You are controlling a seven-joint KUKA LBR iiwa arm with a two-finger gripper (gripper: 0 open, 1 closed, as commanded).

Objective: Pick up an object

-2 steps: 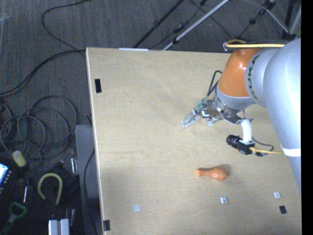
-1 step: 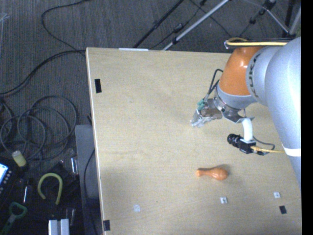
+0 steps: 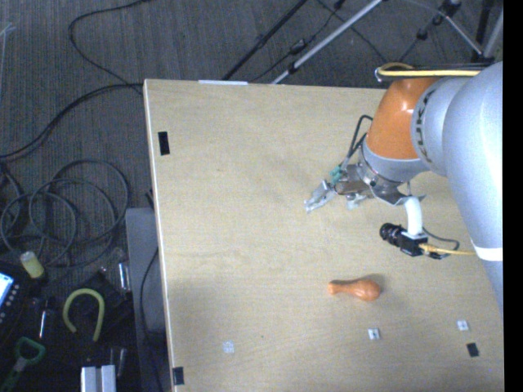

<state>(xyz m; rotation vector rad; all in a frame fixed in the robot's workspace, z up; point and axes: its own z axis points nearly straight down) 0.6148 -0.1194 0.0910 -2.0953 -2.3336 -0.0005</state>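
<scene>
An orange, pear-shaped object [image 3: 356,289] lies on its side on the tan bench surface [image 3: 245,219], toward the lower right. My gripper [image 3: 325,188] hangs over the middle of the surface, above and a little left of the object and well apart from it. Its fingers [image 3: 317,198] point left and stand open with nothing between them. The grey arm with its orange band [image 3: 396,129] comes in from the right.
A black cable fitting [image 3: 402,238] hangs below the wrist. Small black markers [image 3: 163,143] and white tags [image 3: 373,333] dot the surface. The bench's left edge runs down near x 190; cables [image 3: 65,211] and stand legs [image 3: 343,23] lie on the floor beyond.
</scene>
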